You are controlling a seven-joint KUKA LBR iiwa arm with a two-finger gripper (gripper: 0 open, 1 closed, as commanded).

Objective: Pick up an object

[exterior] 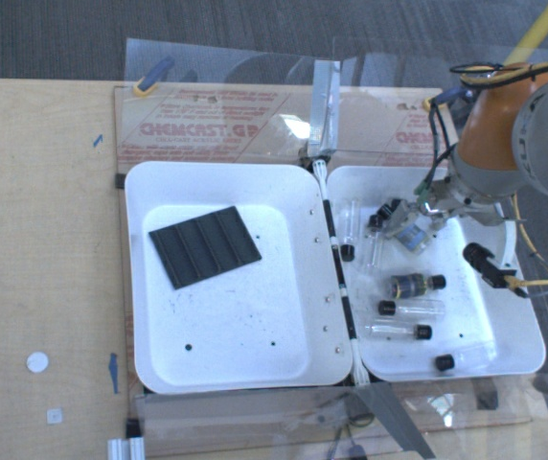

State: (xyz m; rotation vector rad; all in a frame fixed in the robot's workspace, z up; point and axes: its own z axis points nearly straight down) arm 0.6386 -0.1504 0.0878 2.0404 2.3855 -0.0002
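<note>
The gripper (416, 226) is low in the right bin (518, 353), its tip among small vials; how it is set cannot be told. Just below it a dark vial (416, 284) lies flat, long axis left-right, cap rightward.

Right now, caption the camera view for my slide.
Grey arm's hand reaches into right white bin of small vials; ribbed dark-grey rectangular mat lies in left white bin.
</note>
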